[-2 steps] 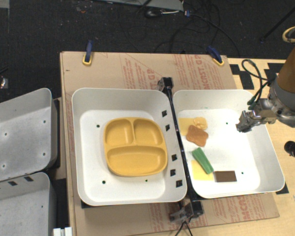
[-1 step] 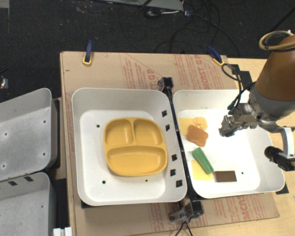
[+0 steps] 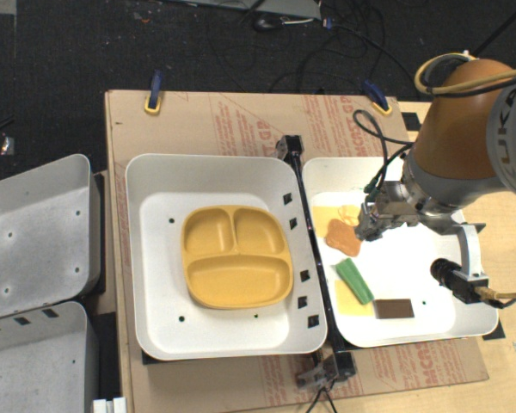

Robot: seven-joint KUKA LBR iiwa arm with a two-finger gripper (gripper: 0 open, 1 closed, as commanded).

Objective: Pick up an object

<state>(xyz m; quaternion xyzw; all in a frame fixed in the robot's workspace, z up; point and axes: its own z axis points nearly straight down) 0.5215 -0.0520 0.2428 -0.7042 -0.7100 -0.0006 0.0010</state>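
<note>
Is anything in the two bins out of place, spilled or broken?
Nothing stands out. The yellow divided tray sits flat in the left bin. In the right bin, the orange piece, green block and brown block lie separately, with the gripper beside the orange piece.

A yellow divided plate (image 3: 237, 257) sits in a white bin (image 3: 146, 317); nearby, an orange piece (image 3: 343, 237), green block (image 3: 355, 280), brown bar (image 3: 394, 309).

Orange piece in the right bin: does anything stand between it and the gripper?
Nothing visible does. The gripper hangs right beside the orange piece; the green block and brown block lie nearer the bin's front.
</note>
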